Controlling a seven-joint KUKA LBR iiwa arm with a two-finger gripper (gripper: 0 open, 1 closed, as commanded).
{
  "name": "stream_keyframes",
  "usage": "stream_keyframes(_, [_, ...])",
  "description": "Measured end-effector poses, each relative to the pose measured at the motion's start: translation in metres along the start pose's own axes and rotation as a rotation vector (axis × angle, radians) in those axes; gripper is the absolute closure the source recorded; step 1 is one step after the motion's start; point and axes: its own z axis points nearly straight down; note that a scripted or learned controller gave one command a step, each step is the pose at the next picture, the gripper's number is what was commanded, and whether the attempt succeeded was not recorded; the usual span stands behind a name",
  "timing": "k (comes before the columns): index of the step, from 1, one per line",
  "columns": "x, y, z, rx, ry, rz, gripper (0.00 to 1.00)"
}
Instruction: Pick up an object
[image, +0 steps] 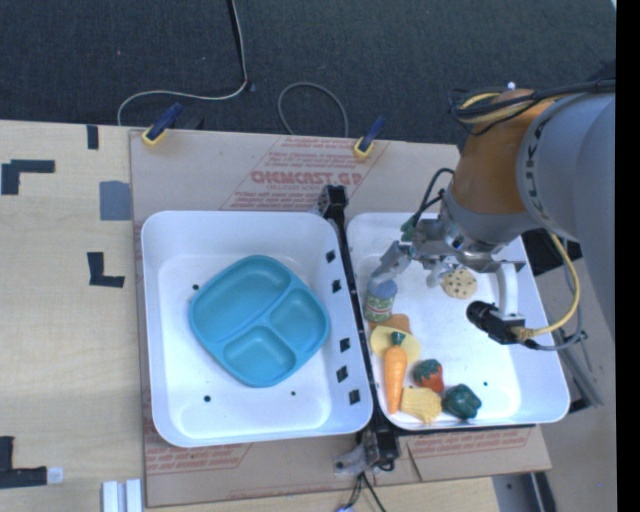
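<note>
My gripper (413, 268) hangs over the back of the right bin (535, 385), open, with nothing between its fingers. Its left finger (388, 263) points down toward a small grey-green can (380, 297) that stands by the bin's left wall. A speckled round cookie (457, 283) lies just right of the gripper. Nearer the front lie an orange carrot (396, 371), a yellow piece (383, 342), a red fruit (430, 374), a pale yellow block (421, 404) and a dark green item (462, 401).
The left bin (165, 250) holds a blue divided plate (260, 318). A black divider (345, 290) runs between the bins. The arm's grey and orange body (510, 160) looms over the right bin's back corner, with a black cable (500, 322) looped beside it.
</note>
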Motion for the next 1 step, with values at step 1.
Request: stream_keyframes(1, [-0.0381,0.0121,0.099,0.0,-0.002,0.002,0.0])
